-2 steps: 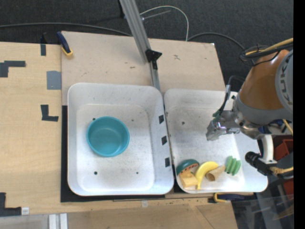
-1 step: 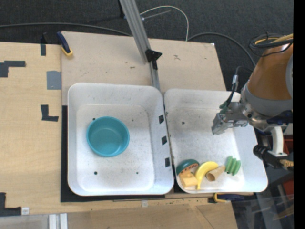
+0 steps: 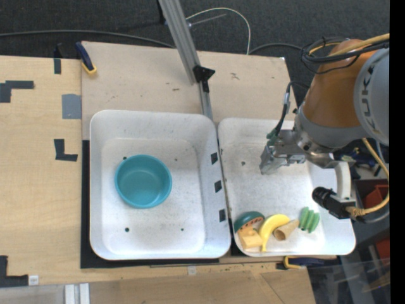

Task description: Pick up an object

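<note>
We find the right bin open across its far and middle floor, where the gripper hangs, while its near edge is crowded by a banana, a green piece and other small items packed close together. In the left bin a teal bowl sits left of centre, leaving bare floor around it. A slanted metal pole crosses above the far bench, ending near the wall between the bins.

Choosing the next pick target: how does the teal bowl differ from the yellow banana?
The teal bowl is round, far larger, and alone in the left bin. The yellow banana is curved, slim, and crowded among small items at the right bin's near edge. Both lie apart from the tool.
</note>
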You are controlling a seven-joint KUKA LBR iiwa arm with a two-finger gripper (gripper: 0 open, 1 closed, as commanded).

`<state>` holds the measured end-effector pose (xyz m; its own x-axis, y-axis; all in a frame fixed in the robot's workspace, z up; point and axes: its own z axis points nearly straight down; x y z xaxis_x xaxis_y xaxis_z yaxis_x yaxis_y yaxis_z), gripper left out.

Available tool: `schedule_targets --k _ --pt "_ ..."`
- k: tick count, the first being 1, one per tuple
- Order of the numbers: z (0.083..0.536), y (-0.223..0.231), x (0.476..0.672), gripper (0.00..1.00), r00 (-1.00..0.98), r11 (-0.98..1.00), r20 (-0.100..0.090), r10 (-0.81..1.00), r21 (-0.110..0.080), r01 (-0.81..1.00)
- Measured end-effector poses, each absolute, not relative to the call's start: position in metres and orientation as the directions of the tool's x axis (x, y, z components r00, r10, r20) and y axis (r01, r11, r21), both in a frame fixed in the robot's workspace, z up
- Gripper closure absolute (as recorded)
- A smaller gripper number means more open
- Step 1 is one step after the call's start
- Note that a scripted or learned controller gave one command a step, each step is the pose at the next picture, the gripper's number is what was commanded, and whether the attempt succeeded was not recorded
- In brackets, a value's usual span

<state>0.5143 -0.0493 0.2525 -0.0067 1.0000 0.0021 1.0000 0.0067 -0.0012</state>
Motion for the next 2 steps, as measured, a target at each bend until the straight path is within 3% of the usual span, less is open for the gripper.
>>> schedule_targets --k 2 --pt "0.229 0.063 0.544 1.00 -0.008 0.008 0.001 1.000 -0.002 1.000"
